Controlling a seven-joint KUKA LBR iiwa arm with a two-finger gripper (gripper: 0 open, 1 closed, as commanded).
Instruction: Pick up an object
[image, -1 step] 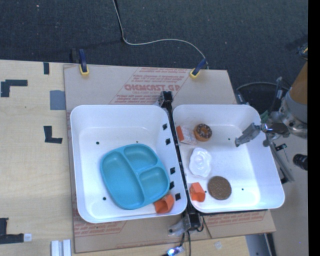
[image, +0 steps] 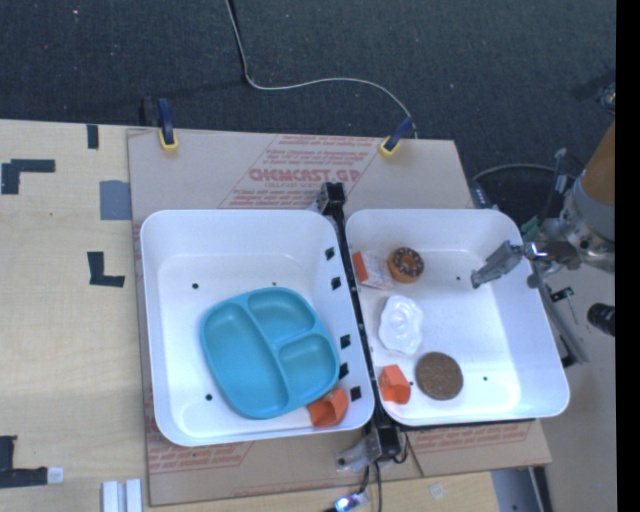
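Fig.: pick task at an early stage, nothing lifted yet. Gripper (image: 497, 266) sits over the right bin (image: 520, 390) near its far-right rim, approx. above the wall; one dark finger points toward the bin interior. Nothing shows between the fingers; how far apart they stand cannot be told from this view.

Candidate objs., all resting on the bin floor: chocolate donut (image: 406, 263) lies left of gripper at about the same depth, well apart; white crumpled item (image: 401, 324) lies left and nearer the camera; brown round cookie (image: 439, 375) lies below-left; orange block (image: 395, 384) sits beside the cookie, at the divider.

Left to do (judged): choose an obj., descend, close, lift.

Left bin (image: 160, 300) holds a blue divided plate (image: 268, 350).
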